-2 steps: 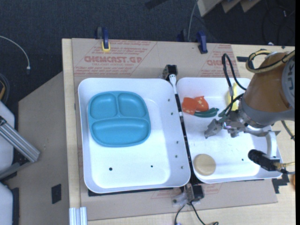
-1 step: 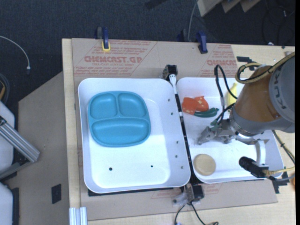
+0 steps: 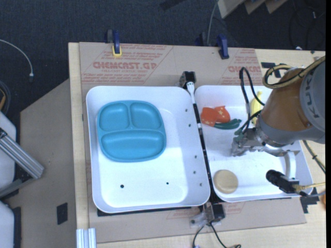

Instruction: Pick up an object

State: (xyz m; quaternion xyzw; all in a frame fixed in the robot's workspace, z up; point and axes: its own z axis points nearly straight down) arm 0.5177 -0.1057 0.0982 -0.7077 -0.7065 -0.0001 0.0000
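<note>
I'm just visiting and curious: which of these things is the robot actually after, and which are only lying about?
Could be picked up:
- orange-red toy with green stem, right bin
- tan round disc, right bin
- yellow object, partly hidden by the arm
- blue divided plate, left bin

Just there:
- blue clamps
- cables

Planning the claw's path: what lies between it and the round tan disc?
Bare white bin floor, in the camera view, separates the claw from the round tan disc.

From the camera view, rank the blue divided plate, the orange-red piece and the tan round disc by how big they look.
1. Blue divided plate, in the left bin, by far the largest.
2. Orange-red piece, in the right bin.
3. Tan round disc, near the right bin's front rim.

The last two look close in size, so their order is unsure.
</note>
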